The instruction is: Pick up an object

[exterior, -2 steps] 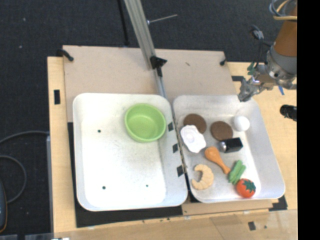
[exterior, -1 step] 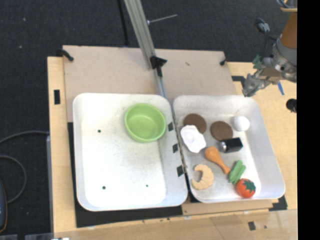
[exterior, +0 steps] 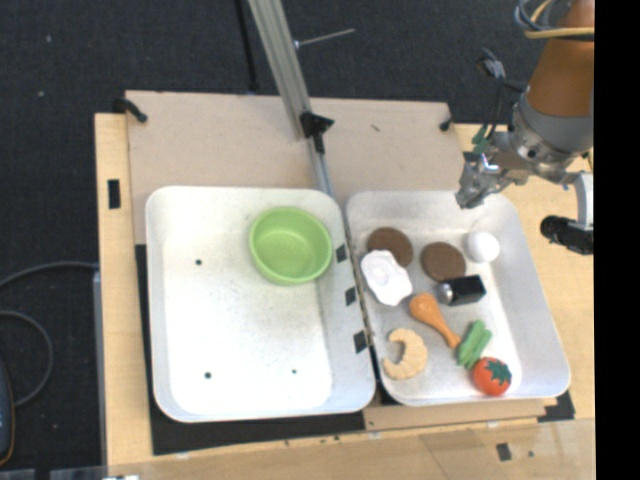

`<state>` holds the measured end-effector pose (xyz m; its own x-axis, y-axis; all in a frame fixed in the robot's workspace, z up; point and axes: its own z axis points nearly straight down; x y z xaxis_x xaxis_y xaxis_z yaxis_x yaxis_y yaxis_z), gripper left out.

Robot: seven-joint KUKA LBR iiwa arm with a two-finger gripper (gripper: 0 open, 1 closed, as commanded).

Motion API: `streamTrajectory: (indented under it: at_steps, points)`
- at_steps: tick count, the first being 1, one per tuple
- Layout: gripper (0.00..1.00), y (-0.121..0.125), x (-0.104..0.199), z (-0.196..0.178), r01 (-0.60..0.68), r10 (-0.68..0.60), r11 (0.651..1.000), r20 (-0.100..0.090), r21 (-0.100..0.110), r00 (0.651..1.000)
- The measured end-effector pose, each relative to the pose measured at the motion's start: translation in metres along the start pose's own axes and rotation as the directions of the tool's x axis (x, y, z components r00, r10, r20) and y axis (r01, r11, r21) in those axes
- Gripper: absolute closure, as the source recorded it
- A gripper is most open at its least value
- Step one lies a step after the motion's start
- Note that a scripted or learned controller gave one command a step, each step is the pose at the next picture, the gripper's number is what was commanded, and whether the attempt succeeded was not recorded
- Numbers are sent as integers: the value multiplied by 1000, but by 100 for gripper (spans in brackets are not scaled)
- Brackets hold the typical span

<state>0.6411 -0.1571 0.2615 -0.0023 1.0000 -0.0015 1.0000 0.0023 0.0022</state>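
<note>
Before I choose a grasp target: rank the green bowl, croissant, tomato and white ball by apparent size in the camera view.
1. Green bowl, clearly largest.
2. Croissant.
3. Tomato.
4. White ball, only slightly smaller-looking than the tomato, so those two are close.

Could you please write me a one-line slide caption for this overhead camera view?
The gripper hovers at the far edge of the right bin of toy food, while a green bowl sits in the left bin.

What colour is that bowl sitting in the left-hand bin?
The bowl is light green, plain with no pattern, as the camera view shows from above.
</note>
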Motion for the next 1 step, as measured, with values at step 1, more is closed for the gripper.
streamTrajectory:
  at_steps: [1]
  points:
    - [100, -9, 48, -3, 0, 0, 1000, -1, 1, 1000]
